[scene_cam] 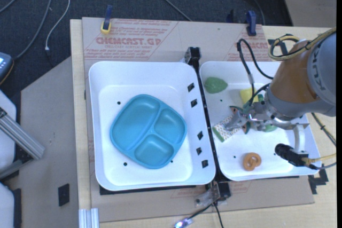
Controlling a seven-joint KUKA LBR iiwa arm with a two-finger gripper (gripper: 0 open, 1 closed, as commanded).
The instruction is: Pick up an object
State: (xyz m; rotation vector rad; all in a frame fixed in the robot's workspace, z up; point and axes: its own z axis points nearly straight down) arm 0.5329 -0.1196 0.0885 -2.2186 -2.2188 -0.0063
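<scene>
My gripper [240, 121] is down low in the right bin [230, 168], near its middle, with the arm reaching in from the right. Just left of it lies a small white and green packet [223, 132], touching or nearly touching the gripper tip. A green rounded object [216, 84] rests at the back left of this bin. A yellow object [246, 96] lies behind the gripper, partly hidden by the wrist. An orange ring-shaped piece [251, 160] sits near the bin's front edge. Whether anything is held is hidden.
The left bin [101, 93] holds a blue divided plate [148, 131]. A black divider with clips [199, 115] runs between the two bins. Cables loop over the back right of the right bin, and cardboard lies under both bins.
</scene>
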